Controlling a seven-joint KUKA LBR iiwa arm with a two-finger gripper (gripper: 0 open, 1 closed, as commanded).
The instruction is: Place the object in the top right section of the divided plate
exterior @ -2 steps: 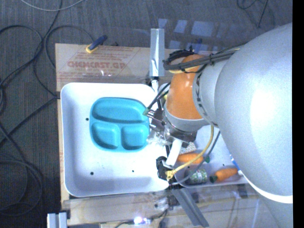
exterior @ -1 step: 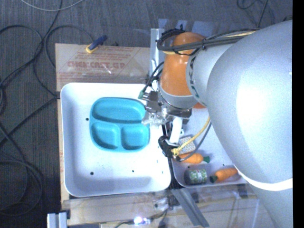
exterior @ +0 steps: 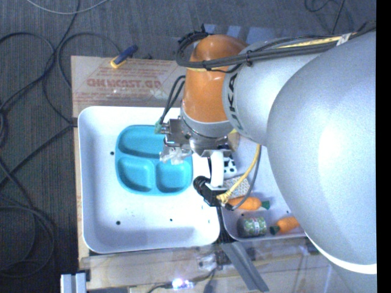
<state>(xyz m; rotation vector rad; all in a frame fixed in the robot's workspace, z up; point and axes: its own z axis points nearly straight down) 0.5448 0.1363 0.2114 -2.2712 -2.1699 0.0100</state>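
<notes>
The blue divided plate lay in the left white bin, with the gripper hanging over its right edge, near the upper right section. Something pale and translucent showed at the gripper's tip, but it was too blurred to identify or to tell whether it was held. The grey arm reached in from the right, its orange band directly above the wrist. Two carrots and a green can sat in the right bin.

Dark grey carpet floor strewn with loose black cables. Wooden bench, red lettering at far edge; blue-and-yellow tool at far-left corner.
</notes>
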